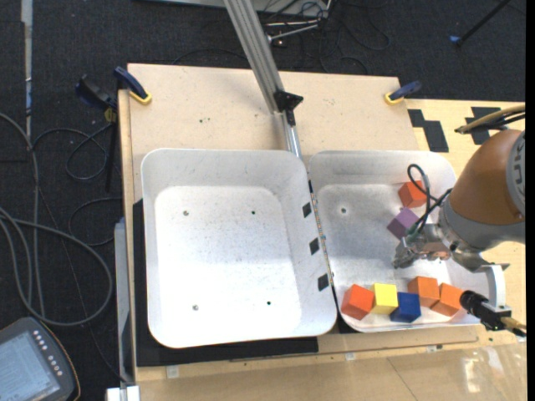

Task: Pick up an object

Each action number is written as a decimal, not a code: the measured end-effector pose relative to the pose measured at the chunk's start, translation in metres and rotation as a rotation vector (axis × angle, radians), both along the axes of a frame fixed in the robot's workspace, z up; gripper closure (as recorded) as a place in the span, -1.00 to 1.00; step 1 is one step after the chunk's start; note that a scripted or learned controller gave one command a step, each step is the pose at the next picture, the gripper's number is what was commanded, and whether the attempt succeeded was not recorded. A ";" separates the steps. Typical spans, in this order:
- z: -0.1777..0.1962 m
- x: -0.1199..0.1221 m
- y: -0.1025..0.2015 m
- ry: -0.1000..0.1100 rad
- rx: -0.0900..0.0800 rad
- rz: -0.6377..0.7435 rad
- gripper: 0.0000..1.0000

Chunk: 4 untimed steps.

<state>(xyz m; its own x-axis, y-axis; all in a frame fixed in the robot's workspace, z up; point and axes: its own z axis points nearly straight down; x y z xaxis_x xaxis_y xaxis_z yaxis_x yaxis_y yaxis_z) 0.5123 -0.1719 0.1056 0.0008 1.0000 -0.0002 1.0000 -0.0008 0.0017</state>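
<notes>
The right bin holds several small blocks. An orange block lies near its far right, with a purple block just below it. Along the near wall sit an orange block, a yellow block, a blue block and two more orange blocks. My gripper hangs low in the right bin, just below the purple block and above the near row. The wrist hides the fingertips.
The left bin lies beside the right one, sharing a middle wall with black clips. A metal pole slants over the bench's far side. Blue and yellow clamps grip the board's far corners.
</notes>
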 end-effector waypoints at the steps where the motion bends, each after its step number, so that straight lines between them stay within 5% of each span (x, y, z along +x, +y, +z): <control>1: 0.062 -0.001 0.004 -0.006 -0.002 0.004 1.00; 3: 0.148 0.001 0.012 -0.003 -0.002 0.004 1.00; 4: 0.138 -0.005 0.068 0.004 0.002 0.009 1.00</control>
<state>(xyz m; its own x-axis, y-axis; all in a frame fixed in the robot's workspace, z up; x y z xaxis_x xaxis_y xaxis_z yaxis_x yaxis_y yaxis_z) 0.5071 -0.1035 0.2433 -0.0080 1.0000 0.0019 1.0000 0.0080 -0.0019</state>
